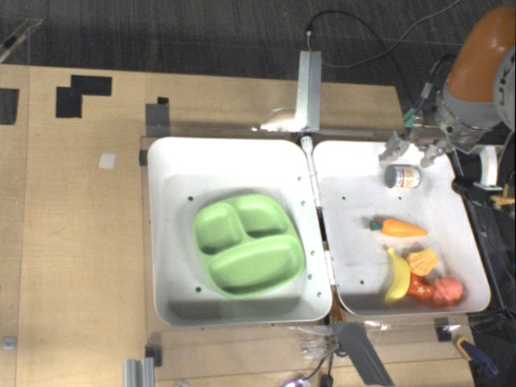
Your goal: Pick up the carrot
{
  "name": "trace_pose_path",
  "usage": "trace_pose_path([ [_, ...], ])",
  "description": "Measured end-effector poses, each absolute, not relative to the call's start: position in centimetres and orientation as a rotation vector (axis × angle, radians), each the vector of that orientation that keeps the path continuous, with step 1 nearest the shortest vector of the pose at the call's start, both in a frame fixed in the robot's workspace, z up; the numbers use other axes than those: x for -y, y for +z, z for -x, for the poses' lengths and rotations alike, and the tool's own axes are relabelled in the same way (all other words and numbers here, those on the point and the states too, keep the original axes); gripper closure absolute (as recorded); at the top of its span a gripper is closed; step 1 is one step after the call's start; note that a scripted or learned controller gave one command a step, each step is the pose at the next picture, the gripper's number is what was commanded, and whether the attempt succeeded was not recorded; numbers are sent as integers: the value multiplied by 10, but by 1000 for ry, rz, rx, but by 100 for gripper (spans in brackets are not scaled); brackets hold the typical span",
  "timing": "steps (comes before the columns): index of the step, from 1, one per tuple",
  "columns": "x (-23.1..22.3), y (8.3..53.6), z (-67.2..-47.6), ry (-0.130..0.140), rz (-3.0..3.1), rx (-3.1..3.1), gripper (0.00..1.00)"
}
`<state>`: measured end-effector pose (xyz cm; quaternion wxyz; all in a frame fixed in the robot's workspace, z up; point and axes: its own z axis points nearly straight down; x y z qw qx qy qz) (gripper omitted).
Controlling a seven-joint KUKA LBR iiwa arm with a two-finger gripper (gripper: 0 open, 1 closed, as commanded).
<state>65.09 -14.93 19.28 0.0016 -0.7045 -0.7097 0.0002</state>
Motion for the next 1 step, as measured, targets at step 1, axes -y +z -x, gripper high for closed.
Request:
trace_pose_path([
  [1, 143, 146, -606, 2, 2218, 2220, 0],
])
